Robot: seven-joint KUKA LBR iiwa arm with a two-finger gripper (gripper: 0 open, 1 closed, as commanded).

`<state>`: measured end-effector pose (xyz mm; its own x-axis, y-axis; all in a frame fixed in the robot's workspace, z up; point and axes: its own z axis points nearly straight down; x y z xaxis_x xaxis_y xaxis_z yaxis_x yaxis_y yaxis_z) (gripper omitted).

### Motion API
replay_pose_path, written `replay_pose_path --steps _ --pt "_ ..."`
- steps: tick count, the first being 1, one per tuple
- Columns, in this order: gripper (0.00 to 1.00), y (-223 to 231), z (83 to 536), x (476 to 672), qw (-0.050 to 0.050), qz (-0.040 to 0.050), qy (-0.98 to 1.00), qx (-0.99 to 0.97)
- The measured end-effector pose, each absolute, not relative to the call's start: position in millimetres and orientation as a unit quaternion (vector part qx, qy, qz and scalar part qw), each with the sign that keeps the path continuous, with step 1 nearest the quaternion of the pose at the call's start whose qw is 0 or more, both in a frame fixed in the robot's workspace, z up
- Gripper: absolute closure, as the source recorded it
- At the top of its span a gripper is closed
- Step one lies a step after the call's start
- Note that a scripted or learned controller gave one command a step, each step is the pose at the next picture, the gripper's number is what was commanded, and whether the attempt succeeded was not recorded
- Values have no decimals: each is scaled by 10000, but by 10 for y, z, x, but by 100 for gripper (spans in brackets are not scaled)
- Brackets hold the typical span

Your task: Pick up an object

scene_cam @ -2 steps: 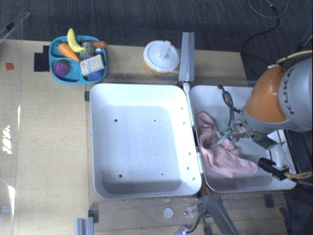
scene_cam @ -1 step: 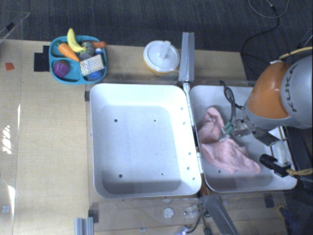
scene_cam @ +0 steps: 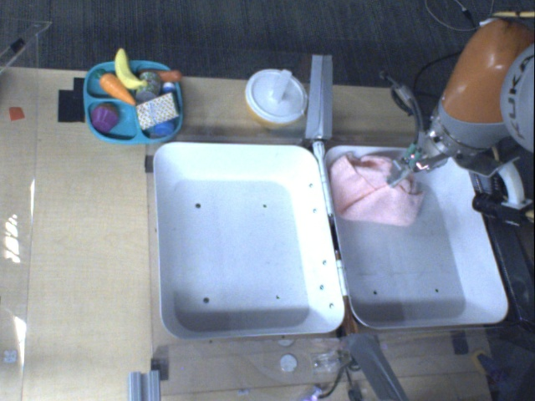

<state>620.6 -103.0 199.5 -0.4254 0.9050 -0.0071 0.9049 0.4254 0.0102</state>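
Touching pink cloth (scene_cam: 372,192): jaws (scene_cam: 405,172); "KU" on arm (scene_cam: 485,73).

A: Bench?
B: Light wood bench (scene_cam: 75,249), two white bins (scene_cam: 242,241) side by side, grey metal bar (scene_cam: 318,98) at the far edge between them.
A: Floor?
B: Dark grey carpet (scene_cam: 209,11) ran beyond the far edge.
A: Clutter?
B: Blue tray (scene_cam: 94,129) of toy food near the far left corner, a white-lidded yellow bowl (scene_cam: 276,97) beside the bar. Light was even, soft shadows.
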Motion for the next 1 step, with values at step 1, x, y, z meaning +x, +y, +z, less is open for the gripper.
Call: replay_pose_path --steps 1 --pt "100 -260 1858 6392 36 20 8537 5208"
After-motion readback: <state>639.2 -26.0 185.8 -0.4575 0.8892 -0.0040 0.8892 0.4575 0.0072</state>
